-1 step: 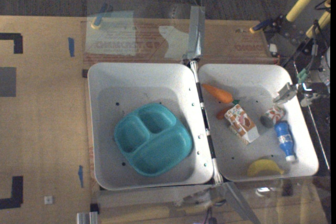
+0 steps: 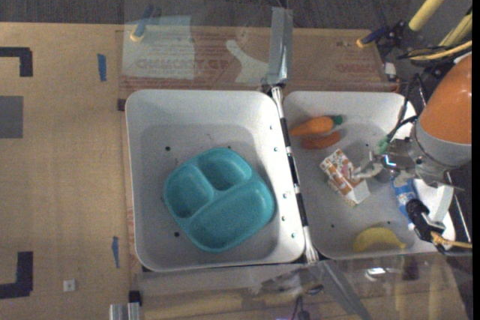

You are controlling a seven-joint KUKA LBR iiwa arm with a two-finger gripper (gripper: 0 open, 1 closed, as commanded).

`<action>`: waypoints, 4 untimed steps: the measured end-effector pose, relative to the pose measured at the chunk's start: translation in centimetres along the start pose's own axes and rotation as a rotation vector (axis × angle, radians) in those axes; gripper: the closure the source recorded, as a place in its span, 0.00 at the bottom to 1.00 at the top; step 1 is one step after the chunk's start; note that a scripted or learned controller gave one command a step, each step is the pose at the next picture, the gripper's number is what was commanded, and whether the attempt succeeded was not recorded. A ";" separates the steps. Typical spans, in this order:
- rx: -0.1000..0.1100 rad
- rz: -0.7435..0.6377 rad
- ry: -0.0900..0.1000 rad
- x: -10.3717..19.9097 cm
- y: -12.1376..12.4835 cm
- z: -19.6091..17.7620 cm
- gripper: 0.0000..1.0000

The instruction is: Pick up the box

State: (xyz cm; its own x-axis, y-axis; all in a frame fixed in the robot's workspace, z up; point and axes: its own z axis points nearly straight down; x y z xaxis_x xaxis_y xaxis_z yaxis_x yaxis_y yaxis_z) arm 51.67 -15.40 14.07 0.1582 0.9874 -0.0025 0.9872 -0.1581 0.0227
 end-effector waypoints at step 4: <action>0.020 0.089 0.000 1.6 7.6 5.5 0.00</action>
State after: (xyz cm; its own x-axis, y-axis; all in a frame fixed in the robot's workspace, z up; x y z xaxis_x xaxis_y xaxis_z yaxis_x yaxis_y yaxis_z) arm 59.53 -15.03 8.78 0.2450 0.9695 -0.0009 0.9695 -0.2449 0.0032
